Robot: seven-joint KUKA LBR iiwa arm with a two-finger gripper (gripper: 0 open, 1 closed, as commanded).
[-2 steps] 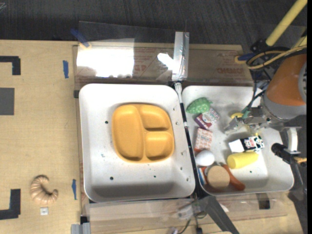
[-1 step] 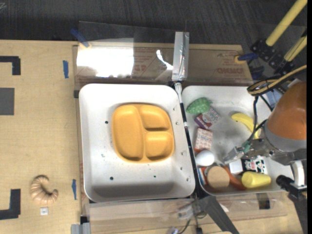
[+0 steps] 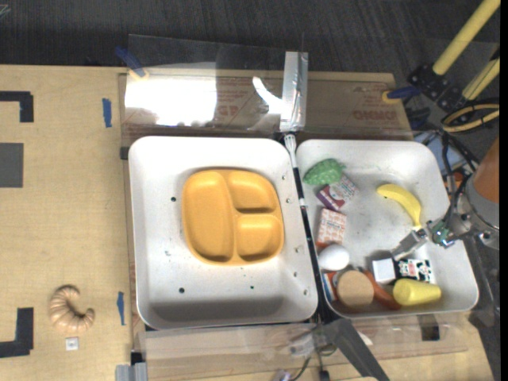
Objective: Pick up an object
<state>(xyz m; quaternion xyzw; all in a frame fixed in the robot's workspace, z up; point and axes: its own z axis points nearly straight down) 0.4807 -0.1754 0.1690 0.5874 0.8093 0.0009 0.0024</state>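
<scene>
The gripper [image 3: 414, 239] sits low over the right side of the right bin [image 3: 421, 159], reaching in from the right edge, its metal fingers pointing down and left toward the cluster of things at the bin's front. Whether those fingers are spread or pressed together I cannot tell from here; nothing shows between them. Just beside the tips lies a small white block [image 3: 384, 270], and right of that a black-and-white patterned box [image 3: 416, 269]. A yellow cylinder [image 3: 416, 293] lies on its side in front of the box, near the bin's front right corner. Just above the gripper is the banana [image 3: 401, 203], curved, lying apart from the other things. Left of the white block there is a round brown disc [image 3: 355, 288] with something orange-red peeking out beneath it, and a white egg-like ball [image 3: 333, 257] touching the disc's upper edge. Further back along the bin's left wall lies a printed pink-and-white packet [image 3: 332, 227], then another small packet [image 3: 336, 191], then a green crumpled thing [image 3: 322, 171] near the back. The left bin [image 3: 151, 236] holds a yellow divided tray [image 3: 232, 215] in its middle. Well off to the left, on the cardboard bench top [image 3: 55, 213], lies a tan curled croissant-like thing [image 3: 71, 308]
</scene>
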